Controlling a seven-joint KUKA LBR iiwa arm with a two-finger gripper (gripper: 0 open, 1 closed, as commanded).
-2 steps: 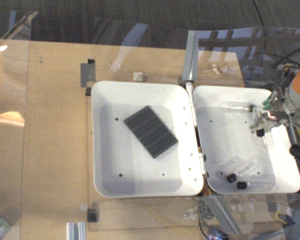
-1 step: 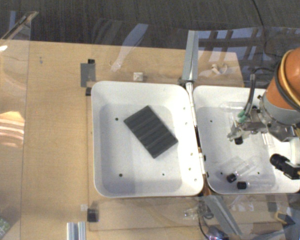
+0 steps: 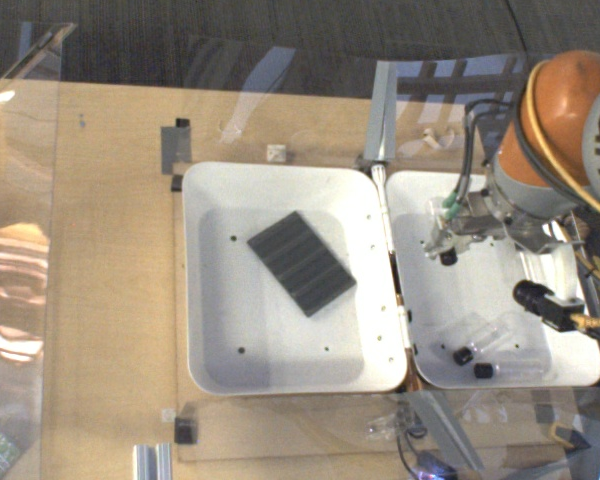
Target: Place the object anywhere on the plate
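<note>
Near the front edge of the right bin [image 3: 580, 373] lies what I take for the object [image 3: 477, 348], a small clear piece with dark ends, too faint to identify. Further back, the dark ridged plate [image 3: 301, 263] lies flat and bare in the left bin [image 3: 195, 298]. Beyond it the gripper [image 3: 445, 244] hangs over the right bin; whether it is open or closed I cannot tell, so the pick seems not yet made, and next it must descend onto the object.

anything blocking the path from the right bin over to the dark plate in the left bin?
Only the two bins' raised rims, meeting at the seam, lie between. The dark ridged plate lies flat and bare in the left bin. The claw hangs over the right bin, near small clear pieces with black caps.
</note>
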